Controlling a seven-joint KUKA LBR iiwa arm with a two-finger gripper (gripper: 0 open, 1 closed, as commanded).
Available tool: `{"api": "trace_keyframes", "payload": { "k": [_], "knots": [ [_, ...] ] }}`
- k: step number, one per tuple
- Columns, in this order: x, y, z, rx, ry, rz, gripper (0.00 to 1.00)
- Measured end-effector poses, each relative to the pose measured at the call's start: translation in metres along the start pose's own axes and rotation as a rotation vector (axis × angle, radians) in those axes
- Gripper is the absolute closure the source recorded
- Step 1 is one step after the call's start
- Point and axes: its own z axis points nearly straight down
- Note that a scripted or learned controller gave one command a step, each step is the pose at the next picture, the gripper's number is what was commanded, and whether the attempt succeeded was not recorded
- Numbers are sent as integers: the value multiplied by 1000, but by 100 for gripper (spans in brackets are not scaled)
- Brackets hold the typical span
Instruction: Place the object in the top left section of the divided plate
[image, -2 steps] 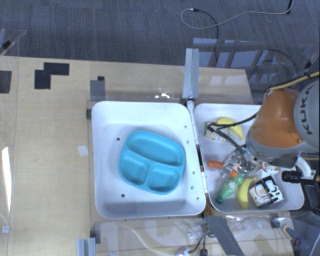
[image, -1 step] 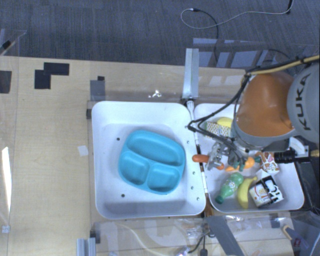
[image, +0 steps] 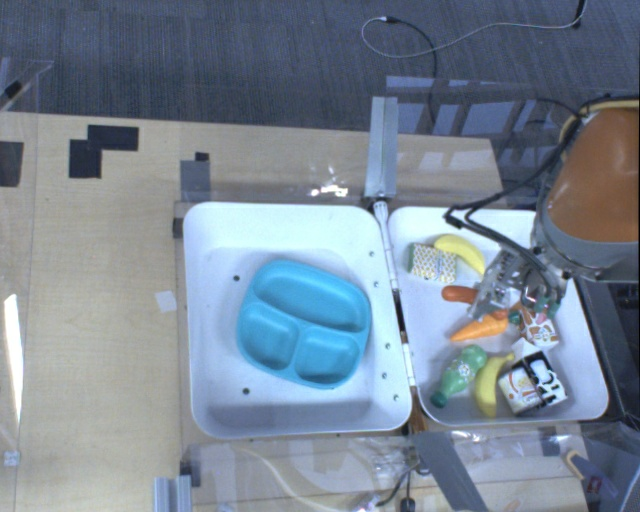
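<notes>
A blue divided plate lies in the left bin, with one long section along its far side and two smaller ones nearer me; nothing is on it. My gripper hangs low in the right bin, just above an orange carrot and beside a small red sausage-like piece. The gripper body hides what lies directly beneath it.
The right bin also holds a yellow banana, a patterned pouch, a green bottle, a second banana, a white carton and a small red-and-white pack. A ridge separates the bins.
</notes>
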Motion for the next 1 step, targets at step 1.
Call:
{"api": "trace_keyframes", "payload": {
  "k": [1],
  "knots": [
    [8, 45, 68, 0, 9, -353, 100]
  ]
}}
